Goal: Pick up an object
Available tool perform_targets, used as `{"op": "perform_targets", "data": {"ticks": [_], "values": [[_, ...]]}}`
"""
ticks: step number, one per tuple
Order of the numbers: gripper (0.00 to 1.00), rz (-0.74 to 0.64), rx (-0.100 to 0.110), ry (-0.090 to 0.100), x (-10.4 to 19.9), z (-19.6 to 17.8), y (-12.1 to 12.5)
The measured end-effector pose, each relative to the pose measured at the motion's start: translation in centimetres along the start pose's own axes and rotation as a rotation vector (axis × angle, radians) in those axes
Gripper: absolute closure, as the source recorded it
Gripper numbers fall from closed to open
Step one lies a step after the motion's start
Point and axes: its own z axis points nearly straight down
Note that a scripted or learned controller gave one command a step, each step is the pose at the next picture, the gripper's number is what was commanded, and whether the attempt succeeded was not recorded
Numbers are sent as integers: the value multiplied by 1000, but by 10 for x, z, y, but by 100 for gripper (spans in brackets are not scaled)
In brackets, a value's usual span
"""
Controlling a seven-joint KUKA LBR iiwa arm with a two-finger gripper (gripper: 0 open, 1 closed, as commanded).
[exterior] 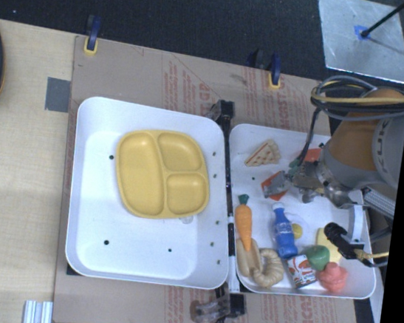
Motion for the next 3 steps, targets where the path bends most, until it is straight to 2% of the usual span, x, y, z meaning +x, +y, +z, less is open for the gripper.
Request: {"op": "perform_targets", "data": {"ticks": [1, 2, 3], "values": [[0, -3, 2, 0, 29, 0, 13], [100, -3, 3, -1, 27, -11, 13], [0, -3, 4, -1, 27, -10, 13]]}}
